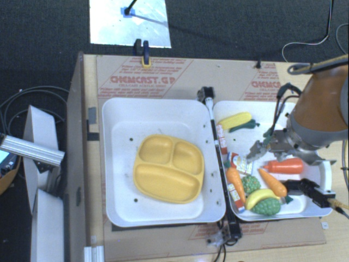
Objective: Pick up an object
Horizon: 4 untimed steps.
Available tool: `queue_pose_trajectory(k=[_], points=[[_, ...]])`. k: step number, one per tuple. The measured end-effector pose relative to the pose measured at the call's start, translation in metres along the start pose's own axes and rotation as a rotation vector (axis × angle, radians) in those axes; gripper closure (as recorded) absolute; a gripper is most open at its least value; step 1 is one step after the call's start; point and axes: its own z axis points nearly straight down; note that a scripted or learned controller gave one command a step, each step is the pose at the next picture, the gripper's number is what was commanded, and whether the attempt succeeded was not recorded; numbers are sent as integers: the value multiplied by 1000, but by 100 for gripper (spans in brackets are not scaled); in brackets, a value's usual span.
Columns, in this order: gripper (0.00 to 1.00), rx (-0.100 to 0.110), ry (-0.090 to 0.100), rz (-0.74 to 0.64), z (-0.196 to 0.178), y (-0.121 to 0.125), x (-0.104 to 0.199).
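So, quick rundown:
Left bin (117, 146): a yellow divided tray (168, 168) is sat in the middle.
Right bin (283, 216): toy food is piled at the near left — carrot (234, 183), banana (259, 197), green bumpy fruit (267, 206), orange carrot (272, 182); corn (235, 120) is at the far side.
Tool (260, 149): hung low over the right bin, near the pile; open or closed can't be told.

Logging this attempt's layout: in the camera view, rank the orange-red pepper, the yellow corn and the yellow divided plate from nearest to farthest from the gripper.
1. orange-red pepper, right bin, just right of the gripper.
2. yellow corn, right bin's far end.
3. yellow divided plate, left bin.
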Motion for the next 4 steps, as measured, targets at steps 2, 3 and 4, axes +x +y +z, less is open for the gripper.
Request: queue_pose_trajectory(k=[2,3,4], points=[[0,-3,-1,2,121,3,-74],[100,-2,2,1,109,4,-74],[100,-11,0,-8,15,40,-20]])
